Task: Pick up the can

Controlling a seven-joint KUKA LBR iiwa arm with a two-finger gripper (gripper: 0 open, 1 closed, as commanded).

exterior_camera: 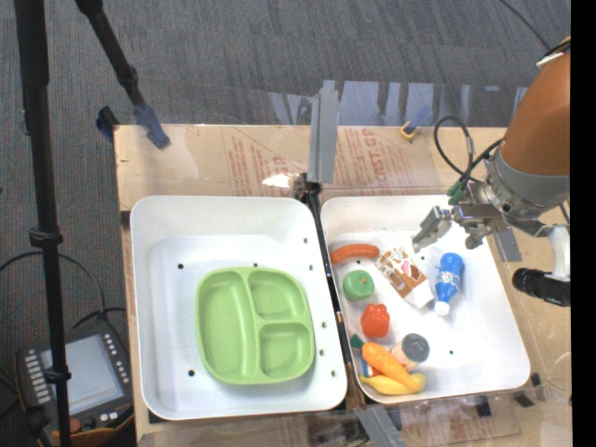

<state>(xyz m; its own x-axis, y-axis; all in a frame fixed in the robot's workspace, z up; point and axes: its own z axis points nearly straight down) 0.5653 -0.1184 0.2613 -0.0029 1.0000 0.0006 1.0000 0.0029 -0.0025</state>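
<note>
The tray (253, 325) lies in the left bin (154, 250).

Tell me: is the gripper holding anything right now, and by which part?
Nothing. The gripper hangs open above the right bin; the can lies untouched.

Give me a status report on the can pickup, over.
Gripper open, above right bin, holding nothing. Can untouched near bin's front, beside carrot and banana. Blue bottle and carton lie between gripper and can.
</note>
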